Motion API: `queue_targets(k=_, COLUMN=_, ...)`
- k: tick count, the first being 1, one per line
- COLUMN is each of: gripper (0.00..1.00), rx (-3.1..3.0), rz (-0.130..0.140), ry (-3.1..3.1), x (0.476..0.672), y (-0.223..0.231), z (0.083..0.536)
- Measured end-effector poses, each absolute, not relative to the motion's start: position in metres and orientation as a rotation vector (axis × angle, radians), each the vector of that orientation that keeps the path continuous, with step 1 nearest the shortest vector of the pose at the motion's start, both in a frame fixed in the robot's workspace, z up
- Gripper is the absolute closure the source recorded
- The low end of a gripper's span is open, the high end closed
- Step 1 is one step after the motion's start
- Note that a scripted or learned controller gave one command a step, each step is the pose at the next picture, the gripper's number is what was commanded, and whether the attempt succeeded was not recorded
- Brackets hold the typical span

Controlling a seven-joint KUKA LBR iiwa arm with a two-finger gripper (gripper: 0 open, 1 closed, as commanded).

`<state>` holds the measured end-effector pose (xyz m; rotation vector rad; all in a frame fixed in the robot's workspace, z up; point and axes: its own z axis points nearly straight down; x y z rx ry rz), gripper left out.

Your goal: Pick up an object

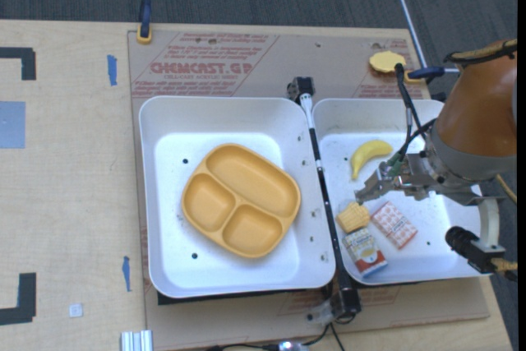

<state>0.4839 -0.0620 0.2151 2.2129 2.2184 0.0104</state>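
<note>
Your gripper [371,190] hangs over the right bin [427,269], its metal fingers [366,191] pointing toward the bin's left side; whether they stand apart or together you cannot tell from this angle, and nothing shows between them.

Reading from the left: you see the wooden bench [66,201] with black corner marks and strips of blue tape. Next comes the left bin [156,177], white and shallow, holding a yellow divided plate [240,200] with three compartments, lying tilted across the bin's middle. A black bar [317,168] runs along the seam where the two bins meet.

In the right bin, a small yellow cracker [352,217] lies near the left wall, just below the fingertips. Just below it lies a small carton [365,251] with an orange end, close to the bin's near edge. To the right of the cracker, a pink-and-white packet [394,224] lies flat and tilted, just beside both. A yellow banana [368,154] lies higher up in the bin, above the gripper and apart from the other three items.

Beyond the bins, a yellow disc [386,62] rests on the cardboard sheet [222,66]. At the far right you see the arm [485,115] with its orange band reaching in.
</note>
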Motion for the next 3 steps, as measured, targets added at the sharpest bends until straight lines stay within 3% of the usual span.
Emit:
queue_targets(k=2, gripper=1.00, rx=2.205, rz=0.017, ry=2.216, x=0.487, y=-0.062, z=0.236)
queue_targets(k=3, gripper=1.00, rx=2.220, rz=0.003, ry=2.222, x=0.491, y=0.034, z=0.226)
